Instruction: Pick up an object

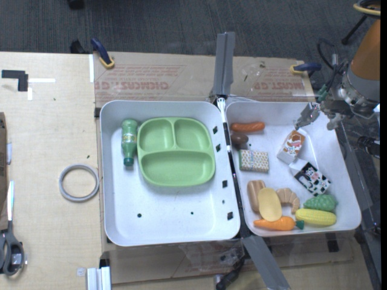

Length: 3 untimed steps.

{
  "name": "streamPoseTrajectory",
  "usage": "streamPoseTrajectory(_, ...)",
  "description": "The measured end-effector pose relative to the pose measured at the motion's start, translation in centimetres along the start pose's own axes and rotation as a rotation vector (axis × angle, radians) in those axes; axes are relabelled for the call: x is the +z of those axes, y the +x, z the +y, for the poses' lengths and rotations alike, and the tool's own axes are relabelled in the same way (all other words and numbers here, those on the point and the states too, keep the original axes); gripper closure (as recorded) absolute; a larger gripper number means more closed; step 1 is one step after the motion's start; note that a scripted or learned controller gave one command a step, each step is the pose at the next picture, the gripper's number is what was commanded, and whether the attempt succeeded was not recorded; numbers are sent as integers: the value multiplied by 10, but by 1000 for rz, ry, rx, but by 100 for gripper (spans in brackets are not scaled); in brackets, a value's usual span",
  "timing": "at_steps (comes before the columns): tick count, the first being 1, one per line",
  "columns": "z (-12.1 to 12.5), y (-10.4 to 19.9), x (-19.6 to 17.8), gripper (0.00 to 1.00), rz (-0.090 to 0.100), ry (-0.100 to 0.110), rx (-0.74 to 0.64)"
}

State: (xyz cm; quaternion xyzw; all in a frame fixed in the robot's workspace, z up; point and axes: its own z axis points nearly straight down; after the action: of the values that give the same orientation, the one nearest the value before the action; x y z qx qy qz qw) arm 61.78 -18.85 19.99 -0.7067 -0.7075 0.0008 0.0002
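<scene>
1. Where the wooden bench point(42, 132) is seen from above, two shallow white bins are borne side by side: the left bin point(169, 222) and the right bin point(344, 162), touching along a shared edge.
2. At the right edge, the grey arm with its orange band point(370, 56) is seen over the upper right corner of the right bin; its gripper point(319, 115) is poised above that corner, and how far it is open cannot be told. Nothing is seen held in it.
3. A green divided plate point(176, 151) is laid in the upper part of the left bin, with a green bottle point(129, 141) lying just beside its left rim.
4. A grey ring point(78, 182) is laid on the bench, left of the left bin.
5. In the right bin, a small carton point(291, 147) is found nearest the gripper, and a black-and-white cow-patterned box point(312, 179) just below it.
6. A hot dog point(248, 126) lies along the bin's upper left, with a dark brown item point(240, 141) and a speckled block point(254, 160) below it.
7. Along the bottom of that bin, bread slices point(264, 201), a croissant point(288, 196), a carrot point(277, 225), a corn cob point(314, 217) and a green vegetable point(320, 202) are clustered together.
</scene>
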Motion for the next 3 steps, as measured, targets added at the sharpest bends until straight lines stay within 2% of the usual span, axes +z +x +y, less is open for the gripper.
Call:
streamPoseTrajectory(1,-26,4,97,0,0,-3,-4)
streamPoseTrajectory(2,-74,-15,109,0,1,0,-100)
streamPoseTrajectory(3,-73,-16,99,100,1,-2,-97)
